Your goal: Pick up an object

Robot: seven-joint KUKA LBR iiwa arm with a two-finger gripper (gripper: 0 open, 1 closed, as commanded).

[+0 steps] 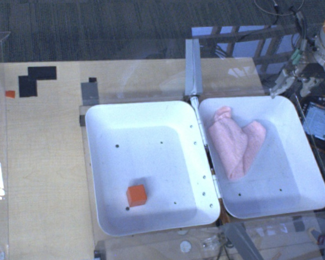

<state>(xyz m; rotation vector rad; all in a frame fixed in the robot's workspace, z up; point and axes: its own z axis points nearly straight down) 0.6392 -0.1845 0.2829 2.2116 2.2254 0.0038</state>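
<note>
A small orange block [137, 195] sits on the floor of the left white plastic bin [100, 159], in its near-left part, close to the front wall but apart from it, with nothing else touching it. In the right white bin [298, 144] lies a crumpled pale pink cloth [236, 145], bunched toward the left half of that bin and folded over itself, its upper edge rising into two soft lobes. The two bins stand side by side, their inner rims meeting along a grey metal divider strip [193, 68] that runs away toward the far edge of the bench. Both bin floors show a few small dark dots. The bins rest on a light wooden benchtop [43, 181], which stretches wide and bare to the left; on its far-left part are some flat black rectangular patches [35, 79] and a tiny orange mark [10, 94]. A small grey bracket [90, 93] stands just behind the left bin's far corner. Beyond the bench, the floor is a dark grey carpet [114, 15], and a grey metal frame [239, 42] shows behind the right bin. The arm's gripper [286, 80] hangs at the upper right, above the far-right corner of the right bin, well apart from both the block and the cloth; whether it is spread or pressed together cannot be told here. Thin cables loop above it.
</note>
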